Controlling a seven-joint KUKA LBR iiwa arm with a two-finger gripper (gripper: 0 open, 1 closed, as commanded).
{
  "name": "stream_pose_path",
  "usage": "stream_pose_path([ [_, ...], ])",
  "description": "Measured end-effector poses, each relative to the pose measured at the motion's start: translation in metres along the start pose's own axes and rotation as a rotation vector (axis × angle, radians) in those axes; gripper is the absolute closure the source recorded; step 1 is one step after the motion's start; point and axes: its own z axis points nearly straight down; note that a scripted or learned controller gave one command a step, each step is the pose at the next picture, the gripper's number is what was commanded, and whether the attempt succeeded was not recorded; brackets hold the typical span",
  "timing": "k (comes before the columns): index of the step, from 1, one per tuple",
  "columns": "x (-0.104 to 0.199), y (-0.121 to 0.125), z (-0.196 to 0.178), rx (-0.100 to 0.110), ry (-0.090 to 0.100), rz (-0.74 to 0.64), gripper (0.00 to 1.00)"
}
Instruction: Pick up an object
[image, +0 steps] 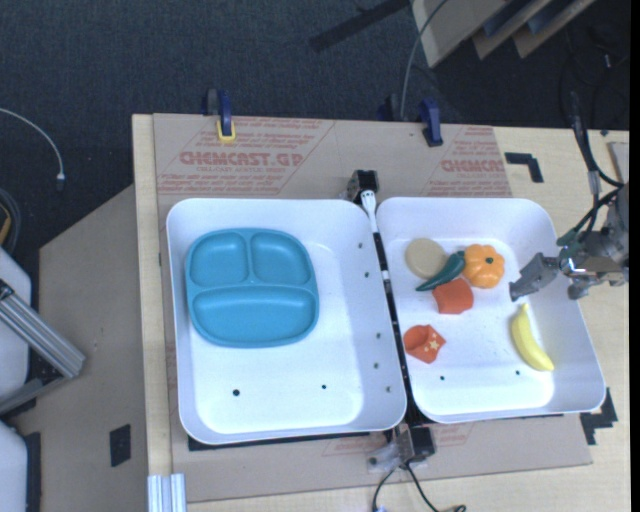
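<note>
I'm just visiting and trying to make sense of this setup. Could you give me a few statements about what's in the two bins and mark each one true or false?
1. The blue divided plastic plate lies in the left white bin. True.
2. The yellow toy banana lies in the left bin. False: it lies in the right white bin, near its right side.
3. The small orange toy pumpkin sits in the right bin. True.
4. The gripper holds the banana. False: the gripper is above the banana, with nothing seen between its fingers.
5. The blue plate has food on it. False: its three compartments hold nothing.
</note>
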Motion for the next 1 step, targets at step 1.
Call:
stream_pose_path([
  [1,-0.0007,0.0006,0.0426,0.006,0.003,0.001,0.00],
])
